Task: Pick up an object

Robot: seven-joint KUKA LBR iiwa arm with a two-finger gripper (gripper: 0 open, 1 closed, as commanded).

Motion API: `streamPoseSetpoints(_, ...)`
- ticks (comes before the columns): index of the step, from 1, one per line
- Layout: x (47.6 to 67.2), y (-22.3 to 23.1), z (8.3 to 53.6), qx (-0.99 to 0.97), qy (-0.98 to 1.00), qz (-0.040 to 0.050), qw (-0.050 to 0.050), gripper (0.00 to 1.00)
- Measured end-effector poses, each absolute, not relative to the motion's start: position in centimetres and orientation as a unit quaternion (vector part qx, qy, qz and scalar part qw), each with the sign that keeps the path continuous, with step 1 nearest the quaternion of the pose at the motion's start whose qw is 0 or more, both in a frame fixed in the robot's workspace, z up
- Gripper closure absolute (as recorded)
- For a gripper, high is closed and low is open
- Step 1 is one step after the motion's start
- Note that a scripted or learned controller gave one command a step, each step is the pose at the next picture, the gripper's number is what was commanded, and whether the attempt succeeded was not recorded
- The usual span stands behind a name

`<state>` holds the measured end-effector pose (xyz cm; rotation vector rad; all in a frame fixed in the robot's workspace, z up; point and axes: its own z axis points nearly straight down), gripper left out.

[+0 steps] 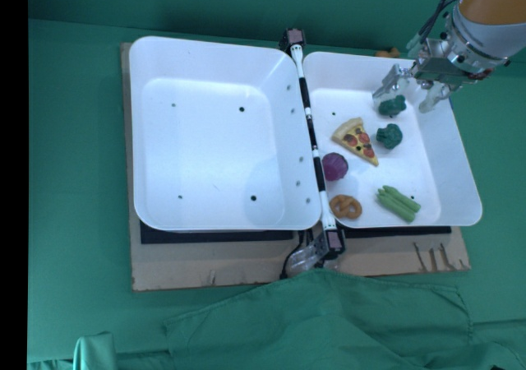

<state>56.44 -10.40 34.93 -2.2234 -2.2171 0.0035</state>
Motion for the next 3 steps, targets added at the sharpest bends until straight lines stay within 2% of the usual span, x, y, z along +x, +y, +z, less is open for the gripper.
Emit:
streamPoseSetpoints(1, 56.7, -11.1, 24.2, -0.709, -0.705, 0.0044, 0.005, 0.00)
streamPoseSetpoints(2, 58.1, -5.4, 29.6, -0.706, -0.708, -0.0015, -0.002, 0.00)
streamPoseSetpoints(3, 57.1, -10.2, 20.4, -0.710, -0.704, 0.0043, 0.004, 0.00)
